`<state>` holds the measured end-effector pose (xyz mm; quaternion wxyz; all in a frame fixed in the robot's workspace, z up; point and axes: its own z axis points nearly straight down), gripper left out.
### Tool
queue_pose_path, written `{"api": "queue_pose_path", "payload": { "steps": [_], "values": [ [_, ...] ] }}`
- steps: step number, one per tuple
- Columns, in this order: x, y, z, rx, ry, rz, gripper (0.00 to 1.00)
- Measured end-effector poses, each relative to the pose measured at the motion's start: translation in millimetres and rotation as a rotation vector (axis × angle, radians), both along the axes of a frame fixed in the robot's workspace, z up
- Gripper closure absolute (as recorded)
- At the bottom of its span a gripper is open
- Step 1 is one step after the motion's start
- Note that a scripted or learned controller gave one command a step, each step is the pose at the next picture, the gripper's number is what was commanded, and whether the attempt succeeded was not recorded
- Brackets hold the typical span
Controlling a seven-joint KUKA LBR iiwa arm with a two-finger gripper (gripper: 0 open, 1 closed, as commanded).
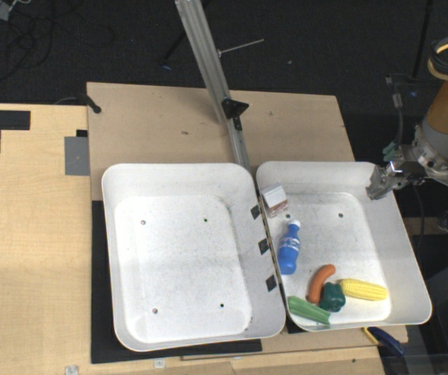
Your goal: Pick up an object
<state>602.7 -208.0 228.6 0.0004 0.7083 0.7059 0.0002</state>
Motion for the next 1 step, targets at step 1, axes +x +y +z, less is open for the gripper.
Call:
{"api": "queue_pose_path", "payload": {
  "steps": [1],
  "values": [
    [16.2, 43.7, -1.9, 0.000, 0.002, 0.005, 1.00]
  ]
}}
